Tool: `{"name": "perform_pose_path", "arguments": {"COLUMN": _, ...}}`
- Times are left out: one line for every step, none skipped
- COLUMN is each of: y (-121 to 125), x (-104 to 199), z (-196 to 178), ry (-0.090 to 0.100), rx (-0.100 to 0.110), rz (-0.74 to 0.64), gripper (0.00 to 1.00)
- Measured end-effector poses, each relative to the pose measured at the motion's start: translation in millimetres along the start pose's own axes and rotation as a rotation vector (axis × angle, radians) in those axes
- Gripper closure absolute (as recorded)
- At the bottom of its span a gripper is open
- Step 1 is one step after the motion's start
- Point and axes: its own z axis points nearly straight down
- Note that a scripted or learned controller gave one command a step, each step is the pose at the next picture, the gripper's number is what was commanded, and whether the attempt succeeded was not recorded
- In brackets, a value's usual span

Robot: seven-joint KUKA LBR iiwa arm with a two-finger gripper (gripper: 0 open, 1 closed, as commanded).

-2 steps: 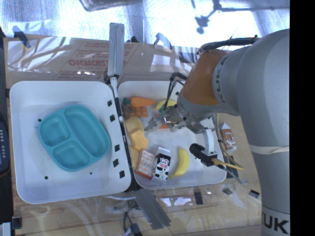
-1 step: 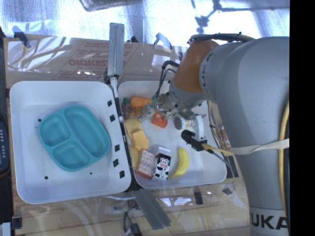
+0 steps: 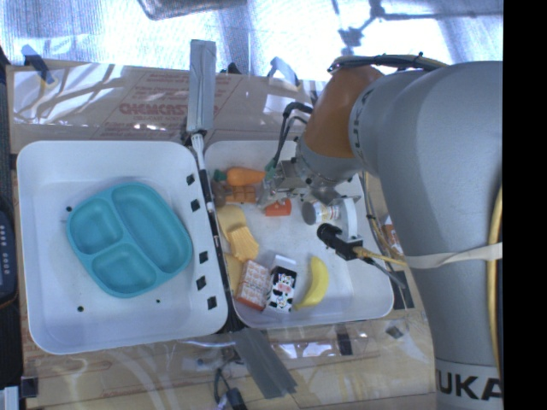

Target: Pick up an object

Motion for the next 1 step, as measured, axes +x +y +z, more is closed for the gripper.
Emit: {"name": "perform_pose_path", "arguments": {"y": 44.4, "x": 61.8, "z": -96.3, "ry": 0.000, "rx": -0.009, "rz": -0.130, "gripper": 1.00}}
